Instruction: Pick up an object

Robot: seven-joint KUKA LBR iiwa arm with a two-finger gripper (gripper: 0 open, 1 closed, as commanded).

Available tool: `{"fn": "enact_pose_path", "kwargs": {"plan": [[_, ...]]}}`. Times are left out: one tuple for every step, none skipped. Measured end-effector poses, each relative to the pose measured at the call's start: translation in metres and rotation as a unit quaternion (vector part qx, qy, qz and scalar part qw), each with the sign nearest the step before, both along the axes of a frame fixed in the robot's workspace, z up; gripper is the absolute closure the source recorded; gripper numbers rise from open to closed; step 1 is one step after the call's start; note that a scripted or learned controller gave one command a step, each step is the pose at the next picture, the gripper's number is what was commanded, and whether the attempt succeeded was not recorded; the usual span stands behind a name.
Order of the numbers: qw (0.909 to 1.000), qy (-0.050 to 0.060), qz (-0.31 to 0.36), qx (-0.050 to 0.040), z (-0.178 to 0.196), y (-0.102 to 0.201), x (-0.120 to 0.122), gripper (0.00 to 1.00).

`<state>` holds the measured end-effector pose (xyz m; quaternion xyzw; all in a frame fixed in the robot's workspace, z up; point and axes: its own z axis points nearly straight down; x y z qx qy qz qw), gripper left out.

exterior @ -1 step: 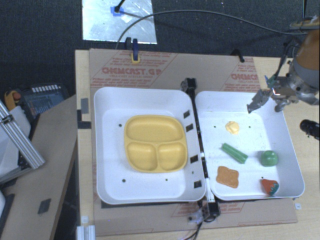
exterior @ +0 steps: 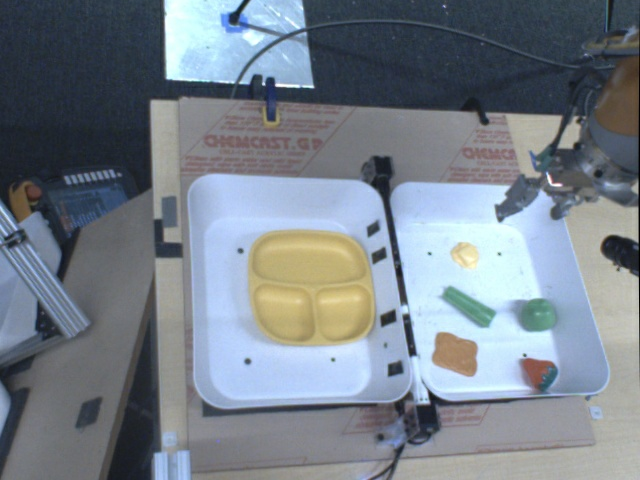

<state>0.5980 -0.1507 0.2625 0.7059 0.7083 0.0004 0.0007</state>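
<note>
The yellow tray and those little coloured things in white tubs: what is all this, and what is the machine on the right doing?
You are looking down from a camera fixed above a workbench. The grey machine with the orange band is a robot arm; its gripper, a two-fingered hand, hangs over the back of the right bin with nothing between its fingers. That bin holds small toy pieces: a pale yellow lump, a green stick, a green round piece, an orange flat piece and a red piece. The left bin holds a yellow divided plate. Its job is to pick up one object.
</note>
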Motion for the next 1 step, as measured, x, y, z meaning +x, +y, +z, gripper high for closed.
{"fn": "enact_pose_path", "kwargs": {"plan": [[1.0000, 0.001, -0.001, 0.0001, -0.0480, -0.0071, -0.0064, 0.00]]}}
